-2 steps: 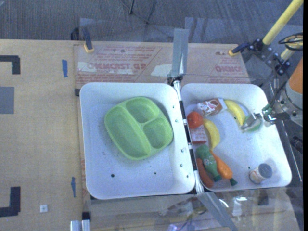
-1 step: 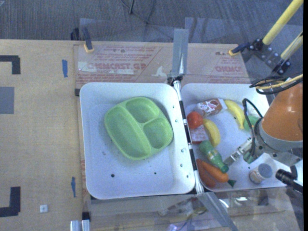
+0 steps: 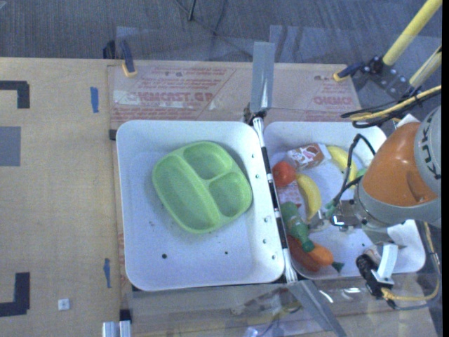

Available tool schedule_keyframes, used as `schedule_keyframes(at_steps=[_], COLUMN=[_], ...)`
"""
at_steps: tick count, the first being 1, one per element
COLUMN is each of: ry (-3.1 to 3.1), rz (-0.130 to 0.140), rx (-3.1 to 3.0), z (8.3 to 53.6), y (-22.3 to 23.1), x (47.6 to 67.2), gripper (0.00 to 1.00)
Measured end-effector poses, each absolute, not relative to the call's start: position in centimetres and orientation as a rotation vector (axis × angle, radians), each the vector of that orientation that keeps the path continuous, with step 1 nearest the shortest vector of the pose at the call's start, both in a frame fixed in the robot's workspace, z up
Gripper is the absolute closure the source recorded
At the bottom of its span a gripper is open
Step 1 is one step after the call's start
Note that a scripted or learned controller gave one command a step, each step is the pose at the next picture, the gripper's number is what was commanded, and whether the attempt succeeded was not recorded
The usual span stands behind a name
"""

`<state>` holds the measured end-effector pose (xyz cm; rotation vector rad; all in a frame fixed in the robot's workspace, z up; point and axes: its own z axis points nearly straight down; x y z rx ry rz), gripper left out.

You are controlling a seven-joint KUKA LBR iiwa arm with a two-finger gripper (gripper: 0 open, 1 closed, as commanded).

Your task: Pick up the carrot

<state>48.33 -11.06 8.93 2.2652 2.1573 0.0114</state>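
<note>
The carrot (image 3: 320, 256), orange with a small green tip, lies at the front edge of the right bin (image 3: 414, 255). It rests against a dark red item (image 3: 300, 260). My gripper (image 3: 321, 220) hangs low over the middle of the right bin, just behind the carrot and beside a yellow banana (image 3: 310, 194). It is apart from the carrot. The grey wrist with its orange band (image 3: 400, 170) hides much of the bin's right side.
The right bin also holds a red tomato-like piece (image 3: 283, 173), a snack packet (image 3: 306, 156), a second banana (image 3: 339, 157) and a green item (image 3: 292, 223). A green divided plate (image 3: 203, 185) sits in the left bin (image 3: 140, 244). A metal divider (image 3: 270, 195) separates the bins.
</note>
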Motion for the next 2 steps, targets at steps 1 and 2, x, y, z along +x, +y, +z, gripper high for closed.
schedule_keyframes(at_steps=[1,2], ry=[2.455,2.527], rz=[-0.001,-0.003], rx=[1.959,1.874], z=[17.5,11.8], y=[-14.3,-10.7], x=[47.9,47.8], gripper=[0.0,0.0])
